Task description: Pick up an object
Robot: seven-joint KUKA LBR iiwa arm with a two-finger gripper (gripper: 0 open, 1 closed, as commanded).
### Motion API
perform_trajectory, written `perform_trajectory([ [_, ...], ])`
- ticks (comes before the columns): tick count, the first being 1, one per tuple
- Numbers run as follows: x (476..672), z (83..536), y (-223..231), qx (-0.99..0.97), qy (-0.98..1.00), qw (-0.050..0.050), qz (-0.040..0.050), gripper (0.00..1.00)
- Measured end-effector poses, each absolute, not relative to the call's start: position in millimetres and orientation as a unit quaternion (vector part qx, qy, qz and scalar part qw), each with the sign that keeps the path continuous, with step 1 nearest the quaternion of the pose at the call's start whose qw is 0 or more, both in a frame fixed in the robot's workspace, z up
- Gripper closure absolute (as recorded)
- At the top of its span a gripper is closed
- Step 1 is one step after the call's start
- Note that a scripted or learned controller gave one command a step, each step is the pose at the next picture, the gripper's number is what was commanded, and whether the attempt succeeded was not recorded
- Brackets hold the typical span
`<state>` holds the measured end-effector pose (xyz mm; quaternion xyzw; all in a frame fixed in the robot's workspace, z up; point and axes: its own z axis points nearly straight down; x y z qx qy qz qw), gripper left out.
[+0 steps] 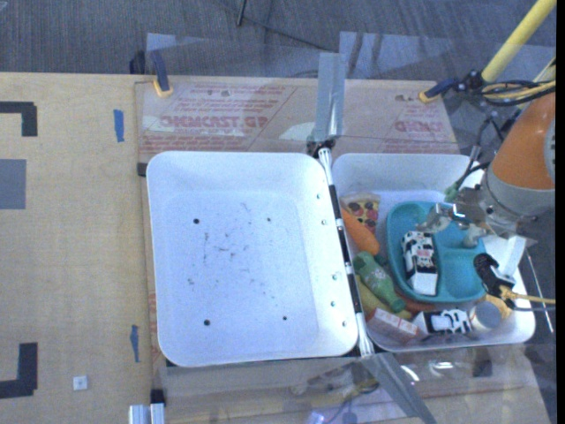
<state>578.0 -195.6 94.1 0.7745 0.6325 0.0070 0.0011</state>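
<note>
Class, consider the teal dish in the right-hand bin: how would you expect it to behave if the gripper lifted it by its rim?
The teal dish looks like rigid plastic, so probably stiff and light. A black-and-white box lies inside; it would likely slide. Resting atop clutter, the dish may tip.

We see two bins (pixel 177 184) of smooth white plastic, faintly glossy, on a matt wooden bench (pixel 71 237). A glossy teal plastic dish (pixel 459 259) lies there, with printed cardboard (pixel 221 117) behind.

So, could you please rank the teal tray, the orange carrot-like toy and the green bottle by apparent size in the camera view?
1. teal tray, clearly largest.
2. green bottle and orange carrot-like toy: these look alike, both partly hidden, so unranked.
</note>
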Motion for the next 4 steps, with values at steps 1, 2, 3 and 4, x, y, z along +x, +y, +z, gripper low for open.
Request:
perform_trajectory([
  [1, 587.3, 108, -180, 0.768, 0.64, 0.0, 0.0184, 1.0],
  [2, 584.3, 107, -187, 0.77, 0.638, 0.002, 0.0139, 0.0],
  [3, 556.7, 97, -190, 0.779, 0.626, 0.017, 0.0135, 0.0],
  [4, 562.1, 109, -175, 0.774, 0.633, 0.009, 0.0218, 1.0],
])
